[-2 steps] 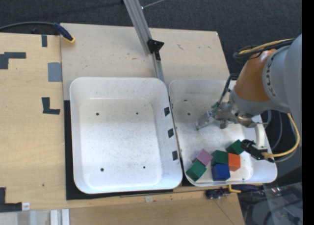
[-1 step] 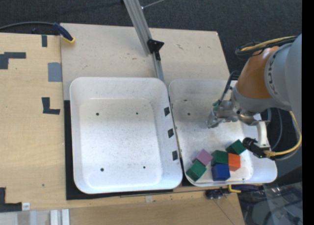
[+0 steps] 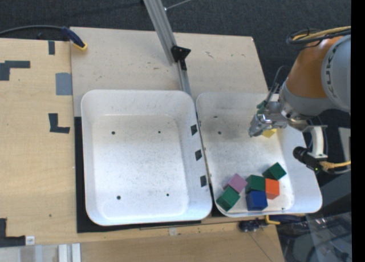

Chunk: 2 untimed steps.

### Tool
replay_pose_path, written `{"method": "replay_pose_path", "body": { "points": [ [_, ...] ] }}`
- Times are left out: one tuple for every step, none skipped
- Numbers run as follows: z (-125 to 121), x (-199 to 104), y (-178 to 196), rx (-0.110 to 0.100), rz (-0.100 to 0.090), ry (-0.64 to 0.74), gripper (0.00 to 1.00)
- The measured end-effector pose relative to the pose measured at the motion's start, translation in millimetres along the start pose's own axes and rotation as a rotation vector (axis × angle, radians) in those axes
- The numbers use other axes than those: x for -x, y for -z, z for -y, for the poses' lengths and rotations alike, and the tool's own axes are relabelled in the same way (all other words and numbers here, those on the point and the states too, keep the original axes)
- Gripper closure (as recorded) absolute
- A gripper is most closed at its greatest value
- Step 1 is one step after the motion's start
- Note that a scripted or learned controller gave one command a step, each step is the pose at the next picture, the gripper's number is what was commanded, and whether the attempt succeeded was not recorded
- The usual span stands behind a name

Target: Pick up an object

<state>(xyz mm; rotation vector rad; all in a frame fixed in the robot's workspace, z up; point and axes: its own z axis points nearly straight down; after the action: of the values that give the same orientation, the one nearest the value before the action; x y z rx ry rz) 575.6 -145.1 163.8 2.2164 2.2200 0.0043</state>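
**Gripper low over yellow block in right bin; grasp unconfirmed**

The gripper (image 3: 260, 125) sits low in the right bin (image 3: 228, 107), over a yellow block (image 3: 268, 133) that peeks out beside it. Whether it is apart, together or clamped cannot be told here. The other blocks, purple (image 3: 236, 183), green (image 3: 229, 198), blue (image 3: 256, 199) and orange (image 3: 272, 188), cluster at the near end, well apart. Risk: an off-centre approach could nudge the yellow block aside rather than seize it.
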Motion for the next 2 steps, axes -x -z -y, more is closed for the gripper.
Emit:
{"method": "replay_pose_path", "body": {
  "points": [
    [-2.1,0.9,63.9,0.001,0.001,0.0,1.0],
    [-2.8,0.6,77.4,-0.004,-0.001,0.0,1.0]
  ]
}}
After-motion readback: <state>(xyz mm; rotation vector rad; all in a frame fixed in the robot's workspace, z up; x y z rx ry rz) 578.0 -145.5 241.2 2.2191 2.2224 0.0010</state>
